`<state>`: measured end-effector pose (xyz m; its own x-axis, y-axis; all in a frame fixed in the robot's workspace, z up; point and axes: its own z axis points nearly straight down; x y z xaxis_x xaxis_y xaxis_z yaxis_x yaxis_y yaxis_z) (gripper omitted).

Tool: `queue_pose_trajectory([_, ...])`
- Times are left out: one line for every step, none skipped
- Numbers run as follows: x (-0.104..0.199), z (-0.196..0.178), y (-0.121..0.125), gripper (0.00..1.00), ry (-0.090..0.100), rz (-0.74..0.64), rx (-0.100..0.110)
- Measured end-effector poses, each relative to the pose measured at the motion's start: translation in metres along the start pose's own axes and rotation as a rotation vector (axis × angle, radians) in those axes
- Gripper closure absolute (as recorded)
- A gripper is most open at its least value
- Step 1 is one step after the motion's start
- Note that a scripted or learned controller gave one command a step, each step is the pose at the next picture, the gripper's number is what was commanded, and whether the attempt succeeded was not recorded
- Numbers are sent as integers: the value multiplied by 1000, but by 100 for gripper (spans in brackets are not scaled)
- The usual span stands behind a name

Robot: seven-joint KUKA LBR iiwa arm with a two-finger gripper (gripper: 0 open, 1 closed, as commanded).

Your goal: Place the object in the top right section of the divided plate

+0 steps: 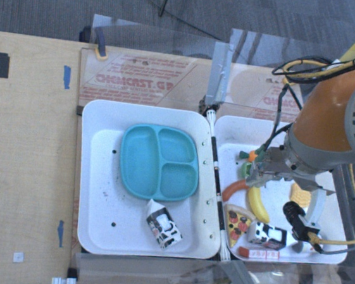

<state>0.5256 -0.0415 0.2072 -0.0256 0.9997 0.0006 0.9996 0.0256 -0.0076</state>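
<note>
Two white bins sat side by side on the counter. The arm reached in over the right bin, its gripper low among the toy food, but whether the jaws were apart or together I could not tell, nor whether they touched anything. Just beside it lay a banana, its long axis running from upper left to lower right, a red sausage, a pizza slice and a small cow-print box. In the left bin rested the teal plate, and near its lower edge a cow-print carton lay tipped on its side. Printed cardboard stood behind the bins.
</note>
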Motion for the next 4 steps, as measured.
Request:
queue_pose_trajectory([1,-8,0,100,-1,-3,3])
queue_pose_trajectory([-37,25,-40,100,1,144,0])
queue_pose_trajectory([41,25,-46,100,0,93,1])
queue_pose_trajectory([-20,-1,-48,100,-1,233,-3])
